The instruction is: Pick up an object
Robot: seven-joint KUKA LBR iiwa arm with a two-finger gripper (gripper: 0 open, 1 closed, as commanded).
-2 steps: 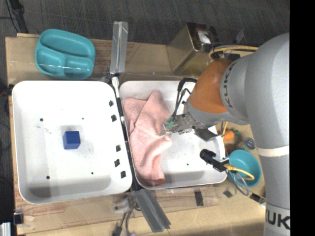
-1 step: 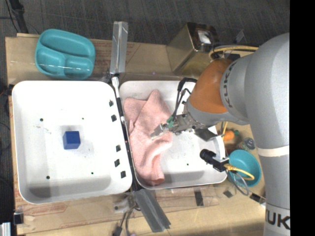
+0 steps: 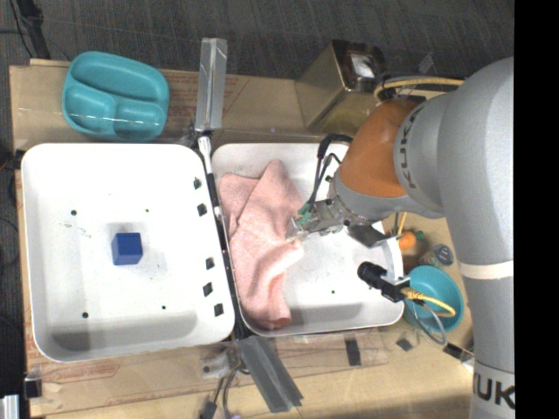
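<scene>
In the camera view, a pink cloth (image 3: 255, 238) lay crumpled along the left side of the right bin (image 3: 345, 317), draped from near the far wall down to the near one, its left edge against the divider. The gripper (image 3: 301, 228) sat low at the cloth's right edge, touching a raised fold; whether it was clenched or released could not be told. The cloth looked light, soft and limp, likely to sag and trail when lifted, so a pinch on a bunched ridge seemed better than on flat fabric. In the left bin (image 3: 52, 199) a small blue cube (image 3: 127, 248) rested well apart, probably rigid and light, best taken across two opposite flat faces.
</scene>
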